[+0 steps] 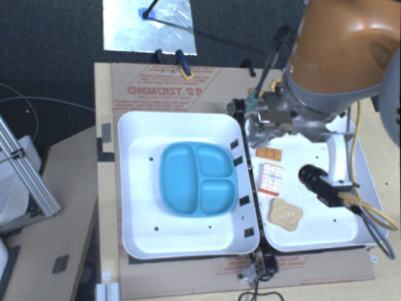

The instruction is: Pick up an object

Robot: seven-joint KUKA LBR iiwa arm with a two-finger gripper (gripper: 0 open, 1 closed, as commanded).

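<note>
In the right bin [316, 224] lie three small things in a row near its left wall: an orange waffle-patterned cracker [269, 153], a red-and-white packet [271, 179] and a tan slice of toast [286, 214]. My gripper [255, 132] hangs over the bin's far left corner, just above and left of the cracker, under the big orange and grey wrist. Nothing shows between its tips. A blue divided plate [199, 179] lies flat in the middle of the left bin [135, 168].
The wall between the two bins [249, 187] runs right beside the three small things. A shiny metal sheet [149, 17] lies beyond the bench. Cardboard [163, 86] lines the bench around the bins.
</note>
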